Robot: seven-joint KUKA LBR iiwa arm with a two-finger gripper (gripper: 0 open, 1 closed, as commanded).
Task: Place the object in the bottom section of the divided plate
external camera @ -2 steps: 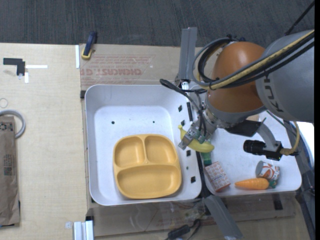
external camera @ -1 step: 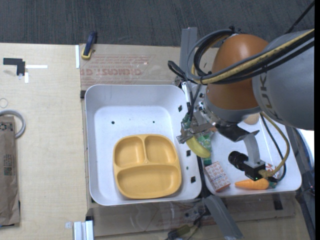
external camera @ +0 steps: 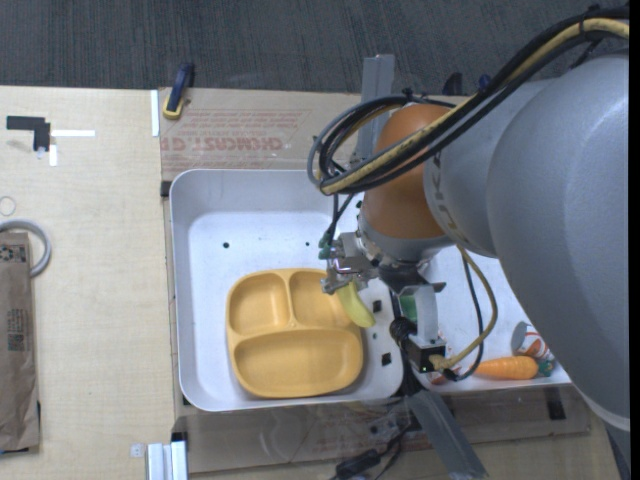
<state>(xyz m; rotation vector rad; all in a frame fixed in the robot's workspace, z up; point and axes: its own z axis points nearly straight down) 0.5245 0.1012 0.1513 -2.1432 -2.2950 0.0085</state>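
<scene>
A yellow divided plate (external camera: 236, 348) lies in the left white bin (external camera: 200, 268). It has two small sections at the top and one wide section (external camera: 298, 361) at the bottom. My gripper (external camera: 347, 284) hangs over the plate's right rim, beside the upper right section. A small yellow-green banana-shaped object (external camera: 357, 309) sits tilted between its fingers, its lower end above the plate's right edge. The grey arm and its orange band (external camera: 405, 183) hide the bin's right wall and most of the right bin.
An orange toy carrot (external camera: 505, 369) lies in the right bin near its front. Black and yellow cables (external camera: 345, 163) loop off the wrist. A brown bag (external camera: 15, 348) and a blue-yellow tool (external camera: 179, 90) lie on the bench, outside the bins.
</scene>
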